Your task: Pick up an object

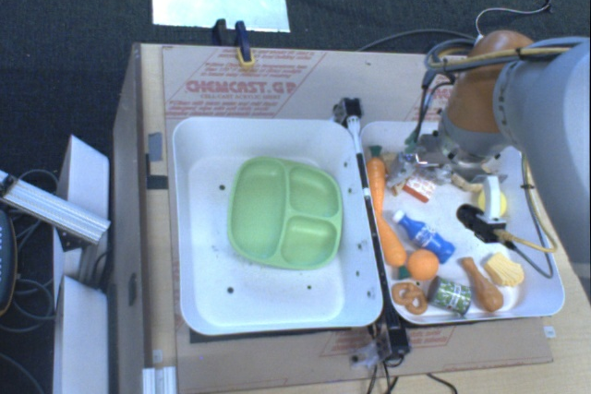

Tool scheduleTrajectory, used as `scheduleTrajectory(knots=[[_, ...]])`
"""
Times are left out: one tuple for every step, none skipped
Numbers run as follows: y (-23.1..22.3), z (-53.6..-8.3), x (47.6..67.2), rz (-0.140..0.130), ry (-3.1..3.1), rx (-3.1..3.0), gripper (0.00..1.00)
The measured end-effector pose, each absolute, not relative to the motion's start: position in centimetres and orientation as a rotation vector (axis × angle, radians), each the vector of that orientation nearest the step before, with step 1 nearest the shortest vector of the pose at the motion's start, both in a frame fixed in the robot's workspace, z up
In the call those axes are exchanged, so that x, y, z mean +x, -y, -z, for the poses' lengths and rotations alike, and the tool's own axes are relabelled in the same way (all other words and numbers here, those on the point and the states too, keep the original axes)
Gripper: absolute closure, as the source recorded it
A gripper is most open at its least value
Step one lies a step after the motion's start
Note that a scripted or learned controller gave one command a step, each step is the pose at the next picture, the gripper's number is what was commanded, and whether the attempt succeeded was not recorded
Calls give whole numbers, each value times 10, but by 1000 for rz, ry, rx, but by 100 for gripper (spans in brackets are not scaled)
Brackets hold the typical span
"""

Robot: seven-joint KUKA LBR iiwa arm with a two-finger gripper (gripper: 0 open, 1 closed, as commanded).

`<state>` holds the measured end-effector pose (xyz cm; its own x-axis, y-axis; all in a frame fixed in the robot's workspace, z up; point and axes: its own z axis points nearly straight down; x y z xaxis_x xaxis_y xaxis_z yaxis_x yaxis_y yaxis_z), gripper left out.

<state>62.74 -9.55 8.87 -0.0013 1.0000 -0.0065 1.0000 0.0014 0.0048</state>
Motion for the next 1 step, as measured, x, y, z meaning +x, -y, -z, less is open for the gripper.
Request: scheduleTrajectory(knots=[[98, -89, 670, 0, -2228, 2213, 0]])
